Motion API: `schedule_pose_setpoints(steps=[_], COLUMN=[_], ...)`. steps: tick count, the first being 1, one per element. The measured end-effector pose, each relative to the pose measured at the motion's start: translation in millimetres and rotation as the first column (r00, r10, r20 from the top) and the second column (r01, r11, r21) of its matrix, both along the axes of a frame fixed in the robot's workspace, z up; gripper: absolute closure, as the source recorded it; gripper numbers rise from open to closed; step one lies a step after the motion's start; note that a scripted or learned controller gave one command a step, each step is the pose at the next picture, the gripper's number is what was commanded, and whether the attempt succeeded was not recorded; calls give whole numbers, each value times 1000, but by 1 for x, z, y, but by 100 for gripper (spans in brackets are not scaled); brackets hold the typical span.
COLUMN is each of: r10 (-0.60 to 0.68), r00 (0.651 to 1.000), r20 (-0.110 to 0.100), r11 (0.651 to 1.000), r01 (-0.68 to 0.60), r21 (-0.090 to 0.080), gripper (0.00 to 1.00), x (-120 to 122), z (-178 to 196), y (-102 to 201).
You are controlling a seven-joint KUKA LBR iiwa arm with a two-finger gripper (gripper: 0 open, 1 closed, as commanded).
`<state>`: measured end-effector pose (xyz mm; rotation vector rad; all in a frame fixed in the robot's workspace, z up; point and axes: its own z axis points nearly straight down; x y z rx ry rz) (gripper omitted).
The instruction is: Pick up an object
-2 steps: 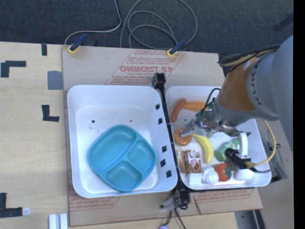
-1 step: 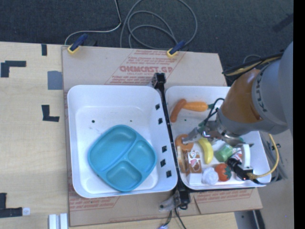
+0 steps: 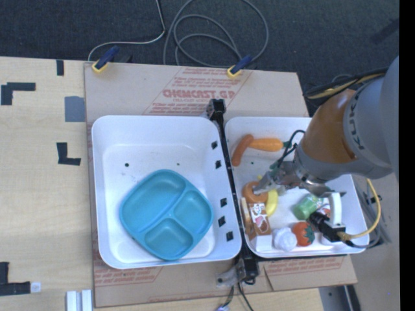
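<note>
Figure: overhead view of the desk with two white bins. We take the banana [image 3: 272, 201] as the likeliest object of the pick: it lies in the right bin [image 3: 293, 122], near that bin's middle, directly beneath the pincer [image 3: 267, 185]. Its long axis runs roughly from the far edge of the desk toward the near edge, tilted slightly; which end is the stem we cannot tell. Whether the pincer is apart or together we also cannot tell, since the wrist hides much of it, and nothing is visibly held.

Just beside the banana, toward the left bin, lie an orange piece [image 3: 250, 191] and a small packet [image 3: 259, 218]. A green block [image 3: 305, 207], a tomato [image 3: 303, 233] and a white lump [image 3: 284, 240] crowd the near right corner of the bin; a carrot [image 3: 258, 144] lies near its far wall.

To do this step well, we judge that the grip should close across the banana's short width, at its midpoint, and descend straight so the neighbours are not nudged.

The left bin [image 3: 104, 135] holds a blue divided plate [image 3: 167, 214].
</note>
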<state>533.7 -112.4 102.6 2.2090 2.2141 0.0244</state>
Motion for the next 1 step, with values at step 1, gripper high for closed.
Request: schedule_pose_setpoints(steps=[1], r10=[8], r00=[1000], r20=[-15], r11=[1000], r01=[-8], r21=[3], gripper=[100], x=[-18], z=[86], y=[81])
